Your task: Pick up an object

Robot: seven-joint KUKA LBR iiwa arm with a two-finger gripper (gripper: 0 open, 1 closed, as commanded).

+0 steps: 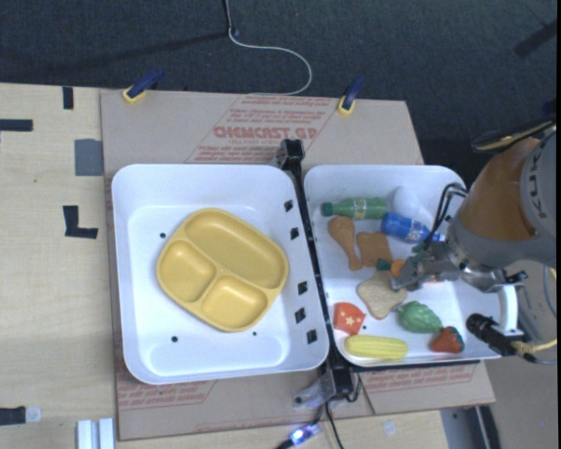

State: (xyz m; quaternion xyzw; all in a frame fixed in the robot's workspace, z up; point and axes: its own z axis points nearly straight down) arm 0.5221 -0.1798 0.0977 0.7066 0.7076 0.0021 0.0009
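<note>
While the end effector (413,274), its finger state indiscernible, hovers low over the bread slice (381,296) at lower right, descent and closure appear to remain.

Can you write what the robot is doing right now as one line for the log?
gripper: low in right bin, over toast | grasp: unclear | tray: in left bin
</note>
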